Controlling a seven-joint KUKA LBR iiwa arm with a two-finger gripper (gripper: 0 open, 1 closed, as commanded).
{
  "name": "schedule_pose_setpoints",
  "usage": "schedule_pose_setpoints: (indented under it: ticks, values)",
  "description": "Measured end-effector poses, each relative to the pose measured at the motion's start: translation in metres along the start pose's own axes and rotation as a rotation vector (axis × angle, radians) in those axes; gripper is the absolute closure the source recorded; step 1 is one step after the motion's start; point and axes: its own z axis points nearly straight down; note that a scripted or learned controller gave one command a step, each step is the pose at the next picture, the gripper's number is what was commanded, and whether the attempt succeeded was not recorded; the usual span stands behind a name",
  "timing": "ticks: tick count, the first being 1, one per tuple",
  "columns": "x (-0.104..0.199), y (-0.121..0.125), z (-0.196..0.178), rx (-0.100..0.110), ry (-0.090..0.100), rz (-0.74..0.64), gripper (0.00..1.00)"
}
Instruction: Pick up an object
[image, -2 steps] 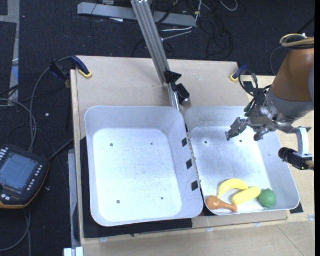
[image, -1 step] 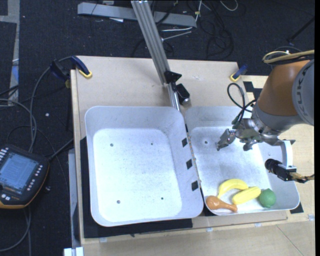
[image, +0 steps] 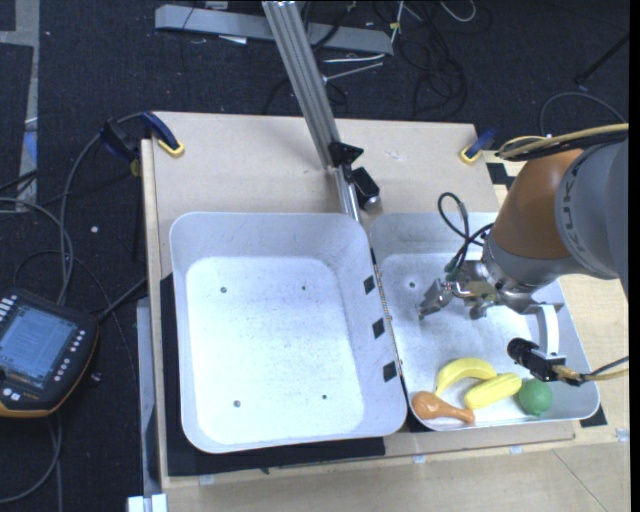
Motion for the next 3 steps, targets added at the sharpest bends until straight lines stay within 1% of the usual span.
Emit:
schedule_pose_setpoints:
  ticks: [1,2,3]
  values:
    - [0.0,0.0,0.011,-0.005,-0.001,0.0,0.0]
    - [0.0,0.0,0.0,-0.006,-0.001,0.0,1.0]
    - [0.0,-0.005,-0.044,-0.009,-0.001,0.0,1.0]
